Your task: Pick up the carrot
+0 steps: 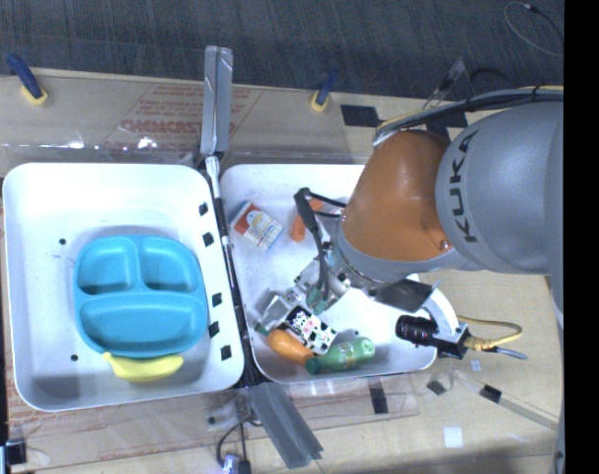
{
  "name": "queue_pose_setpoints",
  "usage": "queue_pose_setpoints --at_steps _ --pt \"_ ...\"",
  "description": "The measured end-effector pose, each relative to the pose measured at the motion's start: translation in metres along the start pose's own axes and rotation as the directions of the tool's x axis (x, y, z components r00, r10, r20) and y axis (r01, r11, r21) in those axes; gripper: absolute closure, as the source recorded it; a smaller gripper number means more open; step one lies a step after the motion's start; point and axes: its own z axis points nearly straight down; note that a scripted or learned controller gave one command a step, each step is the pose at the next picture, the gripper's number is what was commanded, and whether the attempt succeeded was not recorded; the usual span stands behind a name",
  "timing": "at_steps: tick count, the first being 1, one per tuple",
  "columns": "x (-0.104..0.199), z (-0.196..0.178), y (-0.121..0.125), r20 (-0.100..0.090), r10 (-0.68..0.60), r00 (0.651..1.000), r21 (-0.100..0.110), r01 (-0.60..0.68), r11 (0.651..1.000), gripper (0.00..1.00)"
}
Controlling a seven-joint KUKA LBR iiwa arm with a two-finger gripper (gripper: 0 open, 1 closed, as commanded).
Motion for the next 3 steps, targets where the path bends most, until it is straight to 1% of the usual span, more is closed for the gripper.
queue_pose_setpoints --at_steps 1,2,3 --pt "0.0 0.0 0.0 0.0 0.001 1.0 0.0 -0.001 1.0 0.0" --pt "0.016 0.0 0.012 -0.002 -0.254 0.967 0.001 0.254 0.967 0.0" --pt "0.009 0.0 0.007 -0.004 -0.522 0.853 0.001 0.522 0.853 0.0"
